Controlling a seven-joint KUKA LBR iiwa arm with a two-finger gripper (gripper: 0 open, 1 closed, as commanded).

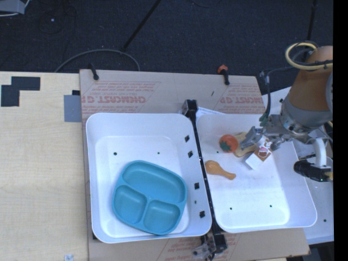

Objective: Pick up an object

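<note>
My gripper (260, 143) hangs low over the upper right part of the right bin (272, 211). Directly beneath it lies a small white box with a brown label (256, 157), partly covered by the gripper. Just to its left sits a round orange-red toy with a green top (228, 142), with a tan piece (240, 151) beside it. An orange spoon-shaped toy (219, 169) lies lower left, near the divider. Nothing is visibly lifted off the bin floor.
The left bin (103, 145) holds a blue divided plate (149, 196). A black divider (197, 162) separates the bins. The arm's orange band (310, 83) rises at the right, over the bench edge.
</note>
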